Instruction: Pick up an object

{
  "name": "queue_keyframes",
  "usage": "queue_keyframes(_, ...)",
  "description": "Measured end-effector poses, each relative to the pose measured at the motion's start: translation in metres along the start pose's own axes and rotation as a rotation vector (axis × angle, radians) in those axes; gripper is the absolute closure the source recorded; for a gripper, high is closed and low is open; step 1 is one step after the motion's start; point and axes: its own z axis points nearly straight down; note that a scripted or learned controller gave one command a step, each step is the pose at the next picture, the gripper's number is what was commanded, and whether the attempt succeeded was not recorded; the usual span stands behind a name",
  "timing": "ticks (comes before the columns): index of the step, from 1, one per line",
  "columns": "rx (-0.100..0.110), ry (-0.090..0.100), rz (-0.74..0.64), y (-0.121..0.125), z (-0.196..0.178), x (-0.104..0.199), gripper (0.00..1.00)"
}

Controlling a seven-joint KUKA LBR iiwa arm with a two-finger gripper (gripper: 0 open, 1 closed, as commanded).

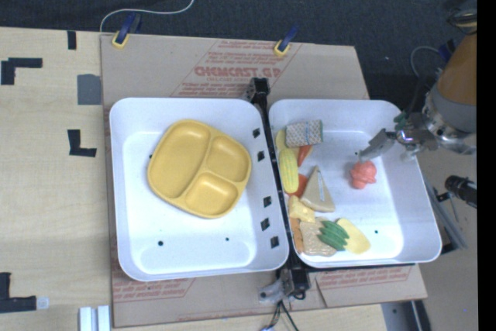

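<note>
The right bin (411, 229) holds toy food. A pink-red rounded piece (363, 174) lies alone toward its right side. Along its left wall lie a grey-tan block (303, 133), a yellow corn cob (288, 167), a pale wedge (318, 191), and a green piece (334, 232) on a yellow one (355, 239). My gripper (374, 146) reaches in from the right, low over the bin. Its tip is just above and beside the pink-red piece, and nothing is seen held in it.
The left bin (132, 244) holds a yellow divided plate (200, 168). A black divider (267, 167) runs between the bins. The arm's orange-banded wrist (457, 89) hangs over the right bin's far right rim. Cables lie at the back.
</note>
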Motion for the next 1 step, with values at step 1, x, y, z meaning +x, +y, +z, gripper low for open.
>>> queue_keyframes(1,0.008,0.003,-0.002,0.0000,0.1182,0.0160,0.00)
